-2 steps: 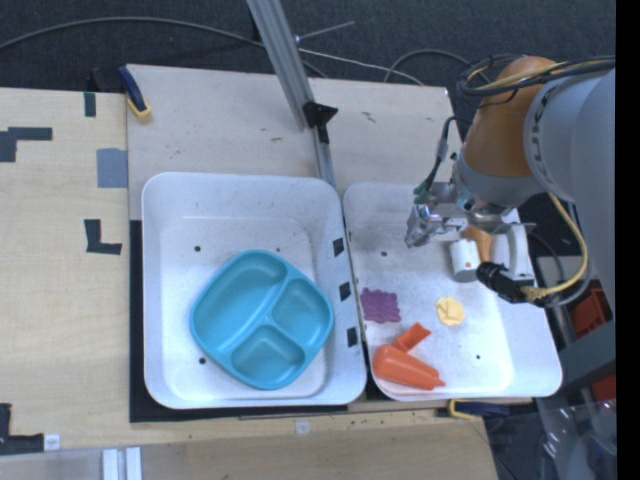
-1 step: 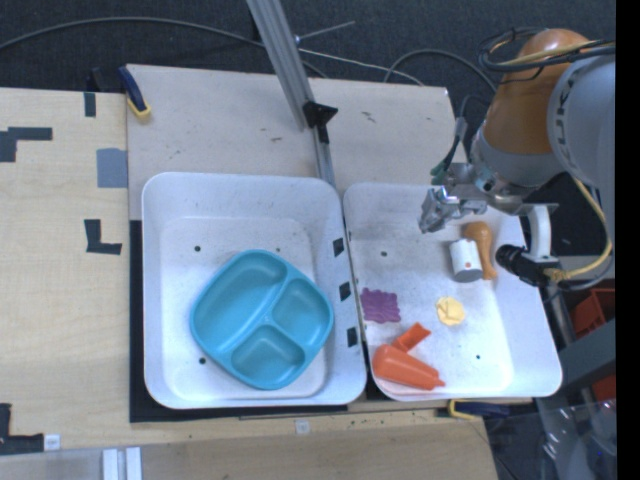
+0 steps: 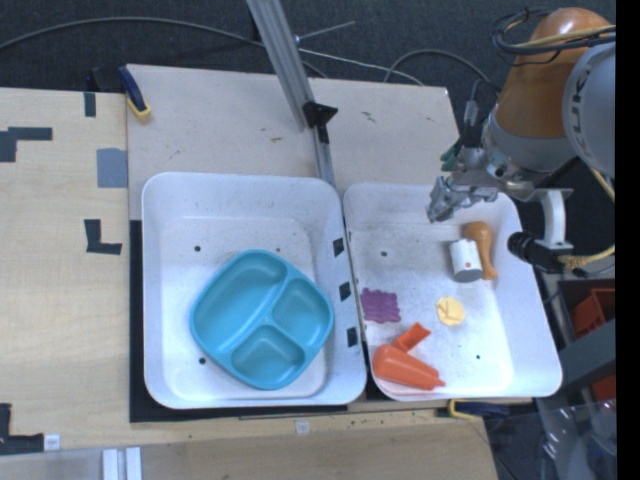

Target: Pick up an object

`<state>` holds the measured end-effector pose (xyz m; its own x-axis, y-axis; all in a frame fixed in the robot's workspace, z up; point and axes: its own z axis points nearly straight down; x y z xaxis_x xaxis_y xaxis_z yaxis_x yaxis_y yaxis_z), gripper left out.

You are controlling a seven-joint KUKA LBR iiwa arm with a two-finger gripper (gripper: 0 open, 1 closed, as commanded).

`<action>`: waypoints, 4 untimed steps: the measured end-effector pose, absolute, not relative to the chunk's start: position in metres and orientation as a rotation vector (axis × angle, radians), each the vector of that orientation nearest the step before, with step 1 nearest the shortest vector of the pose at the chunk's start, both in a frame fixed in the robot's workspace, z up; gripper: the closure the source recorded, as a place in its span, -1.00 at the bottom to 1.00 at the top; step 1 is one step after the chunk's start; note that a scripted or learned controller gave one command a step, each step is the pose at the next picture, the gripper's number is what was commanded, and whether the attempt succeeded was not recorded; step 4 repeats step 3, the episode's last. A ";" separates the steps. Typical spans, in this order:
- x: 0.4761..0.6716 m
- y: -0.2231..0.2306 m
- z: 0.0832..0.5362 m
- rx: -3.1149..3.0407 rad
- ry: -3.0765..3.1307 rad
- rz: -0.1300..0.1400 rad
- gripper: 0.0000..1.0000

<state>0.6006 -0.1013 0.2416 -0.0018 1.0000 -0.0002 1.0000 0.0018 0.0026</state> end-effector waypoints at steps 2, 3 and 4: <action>0.593 0.018 0.250 2.214 2.232 0.001 1.00; 0.581 0.061 0.238 2.217 2.230 -0.003 1.00; 0.581 0.061 0.238 2.217 2.230 -0.003 1.00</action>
